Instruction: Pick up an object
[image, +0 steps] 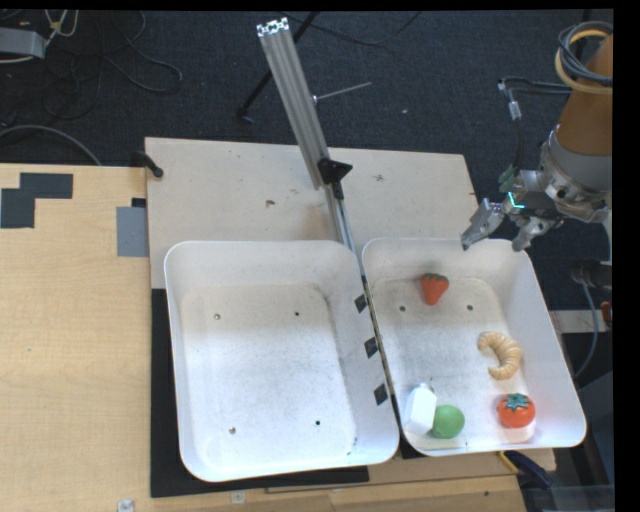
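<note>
Camera view showed the tool (500, 230) with fingers spread wide and holding nothing, at the frame's right above the right bin (545, 330); a strawberry (433, 288) lay below-left; beige surface (240, 195), dark cable-strewn floor (130, 70) beyond.

No words, numbers, labels or brand marks can be read on anything here; every surface is plain or too small and blurred to make out.
</note>
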